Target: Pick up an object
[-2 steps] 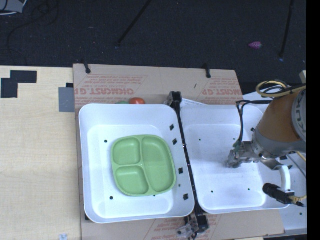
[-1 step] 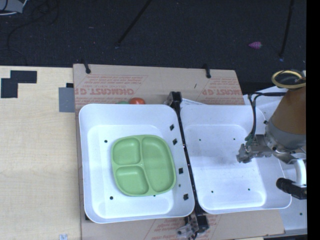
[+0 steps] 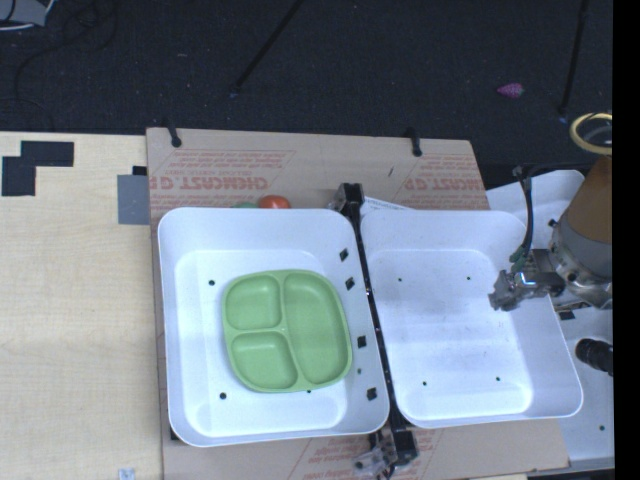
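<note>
The only thing to pick is a green plate (image 3: pixel 288 330), divided into three compartments, lying flat in the left bin (image 3: pixel 190 268). It sits a little toward that bin's right wall, nearer the front edge than the back, and lies level on the floor of the bin, so only its rim offers anything to grip.

The gripper (image 3: pixel 512 293) is over the right bin (image 3: pixel 560 388), near its right wall about midway between front and back, well apart from the plate. Its metal tip points left across the bin. How far apart the fingers stand I cannot tell, the tip being small and blurred; nothing shows between them, so by the look of it the gripper carries nothing.

The arm (image 3: pixel 592 218) comes in from the right edge of the surface, which is why the gripper is at that side. The pick appears not yet begun: the arm would have to cross the divider (image 3: pixel 362 298) between the bins to reach the plate. A small red thing (image 3: pixel 274 203) lies behind the left bin's back edge, outside both bins.
</note>
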You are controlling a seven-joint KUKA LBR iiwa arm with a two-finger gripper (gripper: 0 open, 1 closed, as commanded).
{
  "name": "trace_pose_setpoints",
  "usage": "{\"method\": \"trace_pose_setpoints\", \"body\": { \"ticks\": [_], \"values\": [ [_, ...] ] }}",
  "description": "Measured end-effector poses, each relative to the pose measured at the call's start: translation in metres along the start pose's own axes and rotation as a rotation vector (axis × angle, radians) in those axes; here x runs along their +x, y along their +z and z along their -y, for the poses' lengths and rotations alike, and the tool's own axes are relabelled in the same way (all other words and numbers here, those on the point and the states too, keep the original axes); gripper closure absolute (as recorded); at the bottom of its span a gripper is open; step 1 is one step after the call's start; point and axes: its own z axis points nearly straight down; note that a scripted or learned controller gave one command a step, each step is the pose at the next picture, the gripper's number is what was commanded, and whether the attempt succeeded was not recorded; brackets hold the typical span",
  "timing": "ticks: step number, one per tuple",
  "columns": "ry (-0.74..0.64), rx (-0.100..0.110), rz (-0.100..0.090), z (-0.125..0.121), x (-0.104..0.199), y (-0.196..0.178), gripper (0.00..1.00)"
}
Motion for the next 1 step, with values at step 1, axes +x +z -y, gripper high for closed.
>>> {"method": "trace_pose_setpoints", "body": {
  "ticks": [1],
  "values": [
    [-0.005,0.003,-0.003,-0.0127,0.0519,-0.0110,1.00]
  ]
}}
